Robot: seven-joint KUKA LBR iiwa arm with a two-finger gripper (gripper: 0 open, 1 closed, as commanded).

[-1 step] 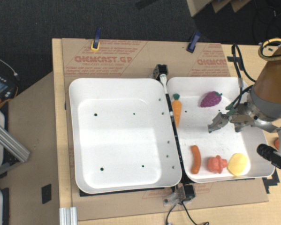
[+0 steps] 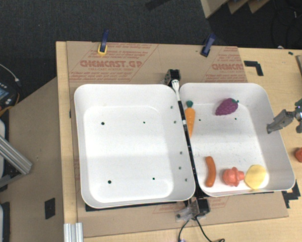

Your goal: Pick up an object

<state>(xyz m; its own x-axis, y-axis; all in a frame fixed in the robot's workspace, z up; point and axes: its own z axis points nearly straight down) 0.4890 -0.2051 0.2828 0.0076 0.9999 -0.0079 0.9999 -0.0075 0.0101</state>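
Observation:
The right bin (image 2: 272, 135) holds several toys. An orange carrot (image 2: 190, 120) lies against its left wall, and a purple grape bunch (image 2: 226, 106) sits at the back. Along the front lie an orange-red sausage (image 2: 210, 171), a red lumpy toy (image 2: 232, 176) and a yellow lemon (image 2: 256, 176). My gripper (image 2: 278, 124) reaches in from the right edge of the view and hovers at the bin's right rim, well clear of every toy. Nothing is visibly held in it.
The left bin (image 2: 85, 135) shares a black clipped seam (image 2: 183, 135) with the right one. Both rest on a brown cardboard sheet (image 2: 140, 59) with blue clamps (image 2: 104, 43) at the back. The arm's orange band (image 2: 300, 155) shows at the far right.

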